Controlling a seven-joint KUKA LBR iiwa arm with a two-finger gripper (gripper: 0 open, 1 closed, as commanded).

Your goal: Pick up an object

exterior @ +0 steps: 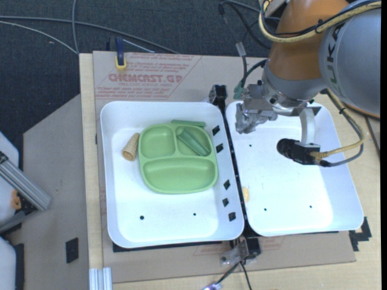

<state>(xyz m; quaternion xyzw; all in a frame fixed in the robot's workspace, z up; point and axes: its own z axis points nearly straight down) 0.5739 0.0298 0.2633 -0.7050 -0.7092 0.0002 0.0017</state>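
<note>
A green divided plate [176, 159] lies flat in the left bin [118, 213], toward its far half, with three compartments showing. In the far right compartment rests a green pod-shaped piece [193, 141] (it looks like a toy vegetable, though the exact kind is hard to tell). A small tan cone [130, 147] lies on the bin floor just beside the plate's left edge.

The gripper [249, 121] hangs over the far left part of the right bin [302, 216], near the divide between the two bins; whether it is released or clenched cannot be told from this slant, and nothing shows in its grasp. A black fitting [294, 150] with a yellow cable sits beside it, under the arm's orange band [302, 29].

Both bins sit on a brown board [151, 74] printed with red lettering, with a blue-and-yellow clamp [120, 54] at its far edge. Beyond the board lies dark carpet [36, 65] crossed by loose cables [78, 17]. A metal rail [21, 180] slants in at the left.
</note>
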